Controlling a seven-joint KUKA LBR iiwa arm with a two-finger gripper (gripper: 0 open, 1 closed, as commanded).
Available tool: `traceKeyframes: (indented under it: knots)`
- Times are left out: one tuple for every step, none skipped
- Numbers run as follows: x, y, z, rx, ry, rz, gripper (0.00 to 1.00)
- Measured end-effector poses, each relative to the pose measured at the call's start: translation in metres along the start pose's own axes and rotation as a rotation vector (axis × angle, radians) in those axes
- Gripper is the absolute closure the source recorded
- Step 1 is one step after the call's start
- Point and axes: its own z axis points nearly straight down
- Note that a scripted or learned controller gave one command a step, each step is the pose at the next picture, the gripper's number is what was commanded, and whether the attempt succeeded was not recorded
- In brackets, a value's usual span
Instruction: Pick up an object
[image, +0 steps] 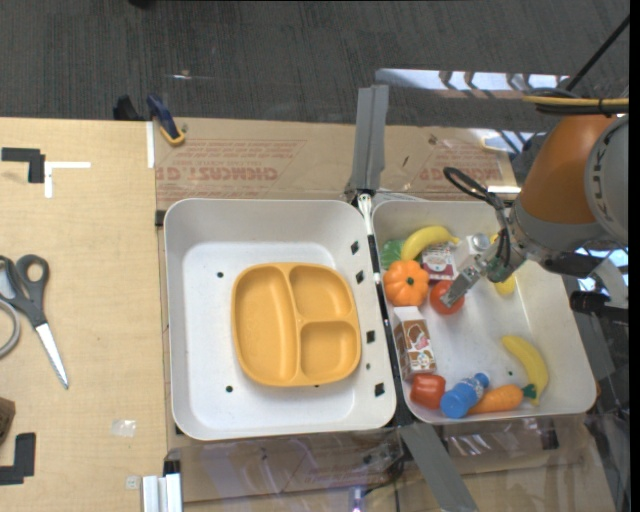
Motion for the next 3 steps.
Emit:
traceKeyframes:
  knots:
    - [0.028, 0.013, 0.034, 0.002, 0.002, 0.170, 0.00]
    - [0.028, 0.014, 0.024, 0.002, 0.000, 0.166, 1.00]
    - [0.050, 0.029, -0.146, 0.003, 0.001, 0.355, 1.00]
